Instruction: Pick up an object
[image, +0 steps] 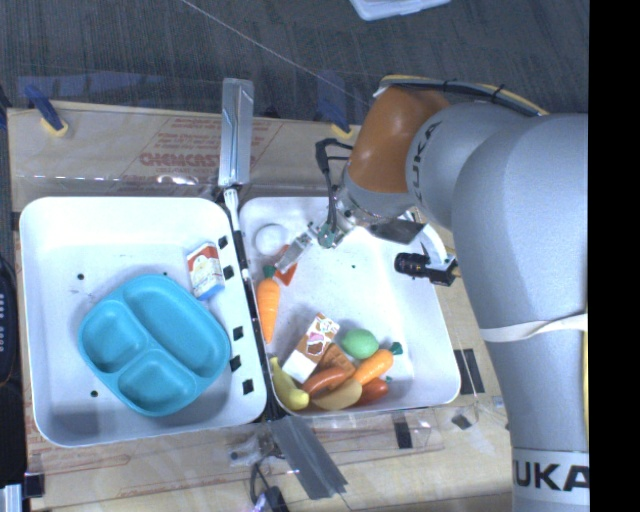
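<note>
My gripper (326, 234) hangs low over the back of the right bin (420, 300), under the orange wrist band (388, 140). Just to its left lie a small grey and red object (289, 257) and a clear round ring (269, 239); I cannot tell whether the gripper touches the grey and red object. An orange carrot (267, 308) lies along the bin's left wall. At the front sits a pile of toy food: a small printed carton (313, 343), a green round piece (359, 343), a second carrot (374, 366) and a yellow banana (287, 389).
The left bin (60, 240) holds a blue divided plate (152, 343) and a small red and white carton (204, 269). A metal divider bar (235, 130) stands between the bins at the back. The big grey arm (520, 230) covers the right side.
</note>
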